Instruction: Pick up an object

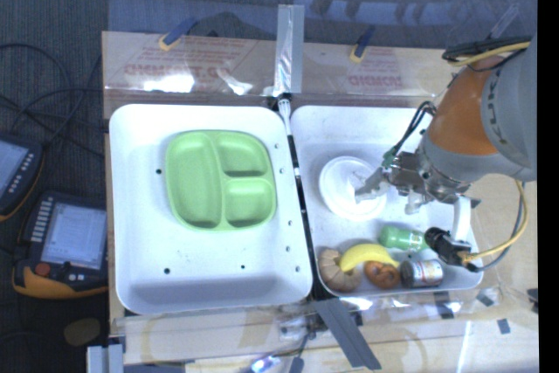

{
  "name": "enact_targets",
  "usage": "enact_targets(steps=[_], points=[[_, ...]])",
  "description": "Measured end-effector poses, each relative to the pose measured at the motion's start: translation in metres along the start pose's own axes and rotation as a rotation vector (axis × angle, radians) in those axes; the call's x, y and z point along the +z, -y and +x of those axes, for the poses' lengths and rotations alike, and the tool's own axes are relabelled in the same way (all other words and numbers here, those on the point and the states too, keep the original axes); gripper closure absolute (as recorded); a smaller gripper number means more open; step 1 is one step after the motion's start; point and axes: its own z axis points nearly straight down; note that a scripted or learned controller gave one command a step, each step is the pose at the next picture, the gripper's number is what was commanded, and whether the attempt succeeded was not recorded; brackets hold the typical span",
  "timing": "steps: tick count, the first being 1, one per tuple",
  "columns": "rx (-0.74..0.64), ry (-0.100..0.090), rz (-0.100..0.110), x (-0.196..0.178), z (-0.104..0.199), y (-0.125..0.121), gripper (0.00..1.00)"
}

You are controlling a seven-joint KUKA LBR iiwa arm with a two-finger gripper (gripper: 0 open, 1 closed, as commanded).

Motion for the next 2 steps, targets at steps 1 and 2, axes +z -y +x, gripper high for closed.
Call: enact_targets(steps=[1,2], points=[[-0.045,-0.002,-0.027,0.042,-0.015,0.043,0.0],[-0.145,0.002,-0.001,-0.031,-0.026,0.001,0.0]])
